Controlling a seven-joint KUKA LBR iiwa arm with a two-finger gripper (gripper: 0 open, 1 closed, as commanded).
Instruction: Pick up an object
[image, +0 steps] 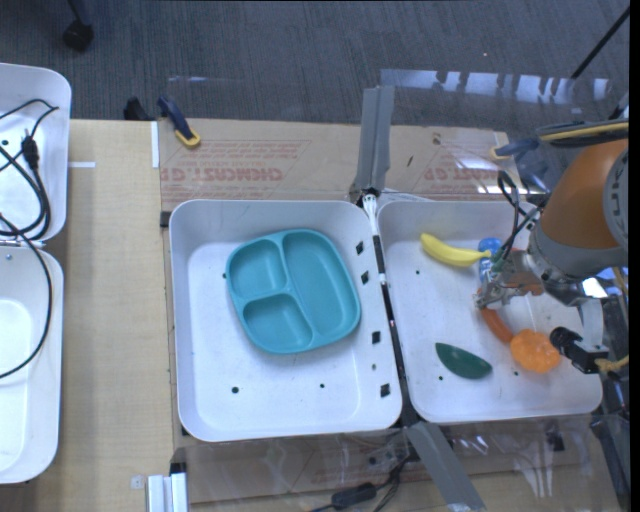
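Note:
My gripper (494, 290) hangs low in the right bin (430, 395), near its right side. It is right over the upper end of an orange carrot (497, 325). Just below and right of the carrot lies a round orange fruit (534, 352). A yellow banana (450, 251) rests up and left of the gripper, and a small blue object (489, 245) peeks out beside the wrist. A dark green flat piece (463, 361) lies toward the bin's front. Part of the carrot is hidden by the gripper.
The left bin (200, 380) holds a teal divided plate (292, 290). A raised divider (380, 290) separates the two bins. The arm's grey body with its orange band (585, 200) and cables overhang the right bin's far right corner.

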